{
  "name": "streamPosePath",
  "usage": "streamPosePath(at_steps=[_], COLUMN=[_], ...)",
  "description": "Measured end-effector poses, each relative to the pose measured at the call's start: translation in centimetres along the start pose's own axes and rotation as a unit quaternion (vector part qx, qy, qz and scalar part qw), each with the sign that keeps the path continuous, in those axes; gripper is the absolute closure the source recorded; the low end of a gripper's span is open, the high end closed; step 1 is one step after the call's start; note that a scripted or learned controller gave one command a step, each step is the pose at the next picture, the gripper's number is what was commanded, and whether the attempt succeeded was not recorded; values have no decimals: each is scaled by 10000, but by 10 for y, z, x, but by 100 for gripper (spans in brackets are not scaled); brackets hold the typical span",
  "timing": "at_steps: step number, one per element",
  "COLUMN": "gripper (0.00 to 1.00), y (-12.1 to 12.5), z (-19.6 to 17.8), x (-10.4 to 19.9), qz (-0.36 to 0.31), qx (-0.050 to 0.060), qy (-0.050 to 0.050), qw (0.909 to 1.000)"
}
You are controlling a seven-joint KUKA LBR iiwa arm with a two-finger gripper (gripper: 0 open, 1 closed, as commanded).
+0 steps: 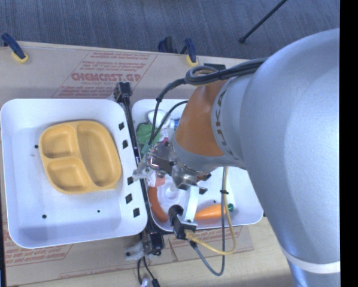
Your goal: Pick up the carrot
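the gripper [178, 187] hovers low in the right bin [251, 211], finger state i cannot tell (wrist hides them). carrot [214, 211] lies just right, near edge; reaching step, next shift right.

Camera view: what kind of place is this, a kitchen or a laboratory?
Probably a robot test laboratory: two white bins clamped on a cardboard-covered bench, a grey and orange arm with loose cables, and a yellow divided plate.
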State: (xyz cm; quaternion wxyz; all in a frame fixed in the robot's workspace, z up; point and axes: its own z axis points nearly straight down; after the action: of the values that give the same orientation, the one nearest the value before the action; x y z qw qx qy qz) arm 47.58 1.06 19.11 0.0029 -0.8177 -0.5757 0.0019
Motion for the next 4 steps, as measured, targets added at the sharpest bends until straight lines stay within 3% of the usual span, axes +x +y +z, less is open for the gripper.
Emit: streamPosePath(at_steps=[1,2,3,4], gripper=[0,0,0,0], y=[66,120,30,18], z=[-5,-113,-56,-2], x=[-1,22,-47,-51], qz=[-338,-617,-1436,-633], qx=[-14,-24,-8,-9], qy=[-3,-4,-8,-1], qw=[9994,9981,9896,9980])
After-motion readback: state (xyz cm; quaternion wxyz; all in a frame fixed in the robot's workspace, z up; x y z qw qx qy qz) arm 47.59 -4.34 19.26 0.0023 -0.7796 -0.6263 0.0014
